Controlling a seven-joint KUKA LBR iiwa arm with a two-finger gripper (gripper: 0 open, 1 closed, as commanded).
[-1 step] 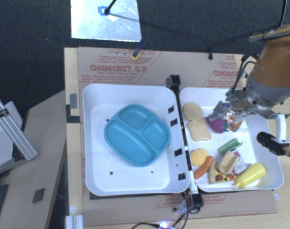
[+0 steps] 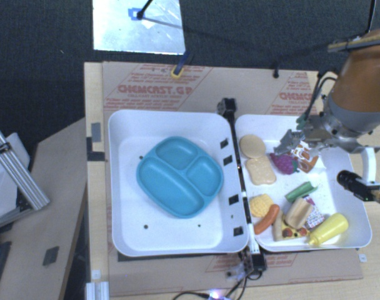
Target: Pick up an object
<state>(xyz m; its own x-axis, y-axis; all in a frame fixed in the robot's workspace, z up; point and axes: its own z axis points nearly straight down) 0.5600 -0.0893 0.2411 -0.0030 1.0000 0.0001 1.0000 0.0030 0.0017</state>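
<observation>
Purple and bumpy, a grape-like toy [image 2: 282,163] lies in the right bin [image 2: 359,233], partly covered by the gripper [image 2: 294,147] poised just over it; whether that claw is apart or together cannot be made out. Just right, an orange-and-white packet [image 2: 307,160] is half hidden. A blue divided plate [image 2: 179,176] occupies the left bin [image 2: 124,230].

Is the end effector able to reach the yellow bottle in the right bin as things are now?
Probably yes. The yellow bottle lies on top at the near right corner of the right bin, with nothing over it. The end effector hangs above the purple toy farther back in that bin.
</observation>
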